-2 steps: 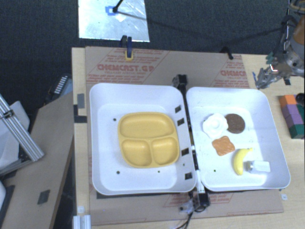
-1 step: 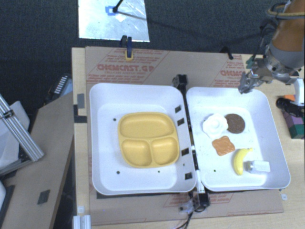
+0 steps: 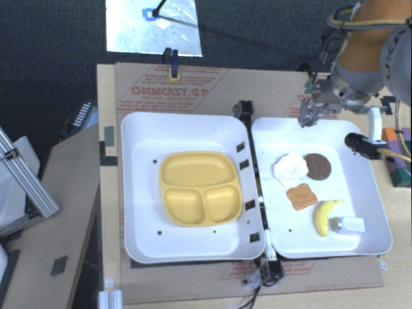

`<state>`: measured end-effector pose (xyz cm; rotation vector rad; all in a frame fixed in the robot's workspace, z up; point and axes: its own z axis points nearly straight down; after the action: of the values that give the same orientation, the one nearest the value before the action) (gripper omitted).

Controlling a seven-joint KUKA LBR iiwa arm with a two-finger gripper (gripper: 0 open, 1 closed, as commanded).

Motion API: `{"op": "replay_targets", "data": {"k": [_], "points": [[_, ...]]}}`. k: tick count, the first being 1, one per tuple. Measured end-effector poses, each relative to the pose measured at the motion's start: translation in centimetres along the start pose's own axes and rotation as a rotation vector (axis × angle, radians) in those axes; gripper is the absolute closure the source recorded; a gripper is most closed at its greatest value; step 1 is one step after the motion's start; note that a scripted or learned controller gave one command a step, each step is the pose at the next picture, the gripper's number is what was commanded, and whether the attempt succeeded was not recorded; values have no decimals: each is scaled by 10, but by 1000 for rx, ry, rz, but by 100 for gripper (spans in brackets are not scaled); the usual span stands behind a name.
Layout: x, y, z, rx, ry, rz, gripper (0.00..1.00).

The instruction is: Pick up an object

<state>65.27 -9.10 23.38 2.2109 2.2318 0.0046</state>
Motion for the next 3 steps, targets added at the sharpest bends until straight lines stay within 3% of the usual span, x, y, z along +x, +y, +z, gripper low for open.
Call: {"op": "replay_targets", "data": {"k": [1, 3], "points": [[46, 5, 2, 0, 0, 1, 100], [152, -11, 19, 2, 1, 0, 100]]}}
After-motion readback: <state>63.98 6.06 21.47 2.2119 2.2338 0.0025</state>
